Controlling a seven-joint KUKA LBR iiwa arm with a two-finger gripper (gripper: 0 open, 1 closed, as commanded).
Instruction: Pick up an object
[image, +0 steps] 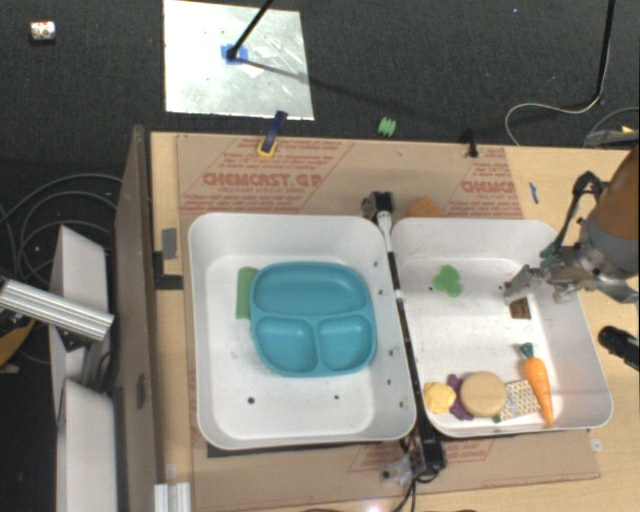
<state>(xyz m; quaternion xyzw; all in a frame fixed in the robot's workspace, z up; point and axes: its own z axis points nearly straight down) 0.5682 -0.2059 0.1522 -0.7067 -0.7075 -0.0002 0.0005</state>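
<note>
At the near edge of the right white bin (575, 330) lie a round tan cookie (483, 393) and an orange toy carrot (538, 382), farther back sits a small green lump (447, 280), and beside it the robot's grey gripper (522, 287) hangs over the bin, its grip too blurry to tell.

In the right bin (575, 345), several small objects are seen. A carrot (538, 380) (orange, green-topped) is laid lengthwise near the bin's right wall. Beside it, along the front wall, a tan round bun (483, 393), a purple piece (456, 392) and a yellow piece (438, 398) are clustered. A green leafy piece (447, 280) is set apart toward the bin's back-left.
</note>
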